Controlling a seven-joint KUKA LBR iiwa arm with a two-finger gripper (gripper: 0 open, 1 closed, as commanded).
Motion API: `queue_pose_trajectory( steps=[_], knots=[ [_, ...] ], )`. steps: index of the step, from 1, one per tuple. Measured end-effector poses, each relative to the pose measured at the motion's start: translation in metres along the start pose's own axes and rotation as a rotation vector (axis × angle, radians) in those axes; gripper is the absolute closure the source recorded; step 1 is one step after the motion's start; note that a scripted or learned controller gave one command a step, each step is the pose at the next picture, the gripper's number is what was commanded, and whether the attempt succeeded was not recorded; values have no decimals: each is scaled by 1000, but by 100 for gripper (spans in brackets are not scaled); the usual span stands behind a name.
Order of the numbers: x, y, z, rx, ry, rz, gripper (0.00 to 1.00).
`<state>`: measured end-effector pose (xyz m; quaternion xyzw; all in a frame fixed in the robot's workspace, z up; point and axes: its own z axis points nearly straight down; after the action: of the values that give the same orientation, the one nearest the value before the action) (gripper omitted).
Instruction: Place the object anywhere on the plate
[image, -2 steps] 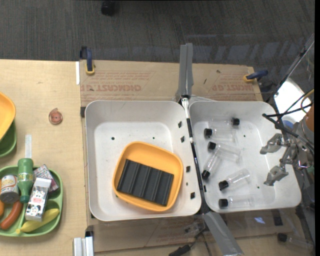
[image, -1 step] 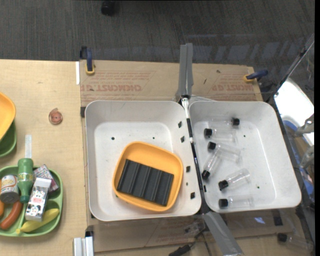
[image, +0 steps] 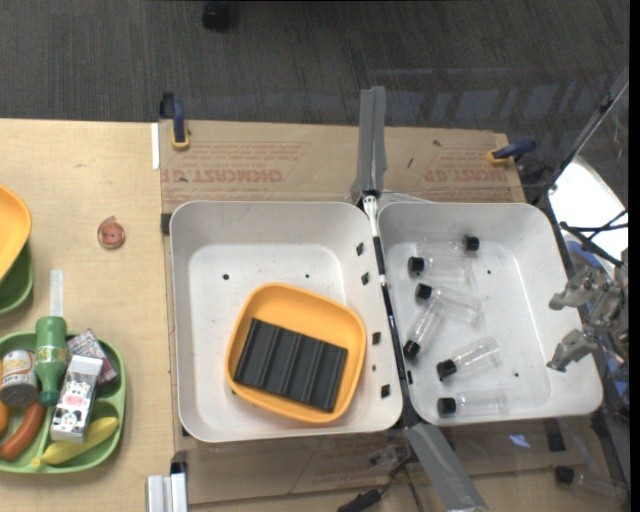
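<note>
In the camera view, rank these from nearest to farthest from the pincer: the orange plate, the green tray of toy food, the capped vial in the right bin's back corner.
1. Capped vial, in the right bin, same side as the pincer.
2. Orange plate, in the left bin, carrying a black ridged block.
3. Green tray, on the bench at the far left.

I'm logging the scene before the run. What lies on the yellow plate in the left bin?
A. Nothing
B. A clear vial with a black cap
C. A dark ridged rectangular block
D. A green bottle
C: a dark ridged block lies on the yellow plate; the black-capped vials lie in the right bin.
</note>
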<state>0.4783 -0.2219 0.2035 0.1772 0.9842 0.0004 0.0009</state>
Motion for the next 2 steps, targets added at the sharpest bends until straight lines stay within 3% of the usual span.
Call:
queue_pose_trajectory(
  steps=[1,2],
  knots=[
    [2,0,85,0,4,53,0],
    [1,0,112,0,1,92,0]
  ],
)
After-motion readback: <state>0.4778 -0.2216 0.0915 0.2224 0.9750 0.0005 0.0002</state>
